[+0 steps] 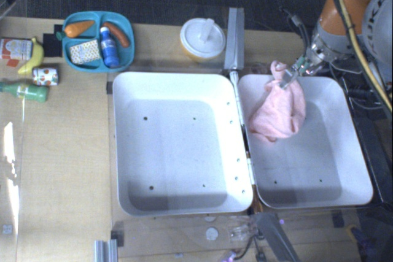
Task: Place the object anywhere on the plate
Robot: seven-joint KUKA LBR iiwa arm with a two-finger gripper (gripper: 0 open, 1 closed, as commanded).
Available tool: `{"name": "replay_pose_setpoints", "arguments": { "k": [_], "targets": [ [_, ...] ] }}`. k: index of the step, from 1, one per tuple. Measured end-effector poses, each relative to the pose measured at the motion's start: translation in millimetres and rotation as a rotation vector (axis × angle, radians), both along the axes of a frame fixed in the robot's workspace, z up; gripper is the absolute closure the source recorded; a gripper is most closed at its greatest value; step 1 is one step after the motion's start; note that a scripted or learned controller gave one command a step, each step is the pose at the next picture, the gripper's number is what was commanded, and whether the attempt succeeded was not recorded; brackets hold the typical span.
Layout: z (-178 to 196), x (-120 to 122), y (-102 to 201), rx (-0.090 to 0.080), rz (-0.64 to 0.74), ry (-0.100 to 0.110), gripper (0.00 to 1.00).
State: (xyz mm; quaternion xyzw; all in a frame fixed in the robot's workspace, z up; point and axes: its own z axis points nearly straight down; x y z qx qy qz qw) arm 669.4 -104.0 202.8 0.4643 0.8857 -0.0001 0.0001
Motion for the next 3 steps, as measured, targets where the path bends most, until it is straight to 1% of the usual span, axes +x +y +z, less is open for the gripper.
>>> {"name": "replay_pose_setpoints", "arguments": {
  "k": [1, 2, 3],
  "targets": [
    [20, 2, 1, 0.000, 0.004, -0.002, 1.00],
    [22, -8, 58, 0.001, 0.406, -0.002, 1.00],
    [31, -9, 106, 0.001, 0.807, -0.004, 1.00]
  ]
}}
